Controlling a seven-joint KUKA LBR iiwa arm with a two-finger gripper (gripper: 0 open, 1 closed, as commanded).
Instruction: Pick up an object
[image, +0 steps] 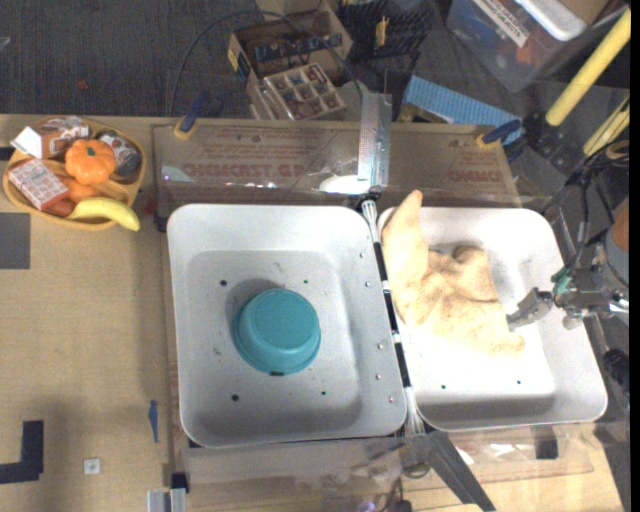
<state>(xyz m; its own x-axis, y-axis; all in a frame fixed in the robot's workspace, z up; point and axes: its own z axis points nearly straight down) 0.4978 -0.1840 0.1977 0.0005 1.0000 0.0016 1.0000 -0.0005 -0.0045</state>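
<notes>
A teal bowl (279, 330) rests upside down in the middle of the left white bin (190, 250). A crumpled beige cloth (448, 290) is spread over the left half of the right white bin (570, 395), and one corner climbs the wall between the two bins. My gripper (527, 310) hangs low over the right bin's right side, just past the cloth's right edge. I see nothing held in it. The arm (592, 290) comes in over the bin's right rim.
A basket of toy fruit and small boxes (75, 178) stands on the bench at the far left. Flat cardboard (260, 165) and a metal strip (373, 140) lie behind the bins. Crates and clutter sit beyond the bench.
</notes>
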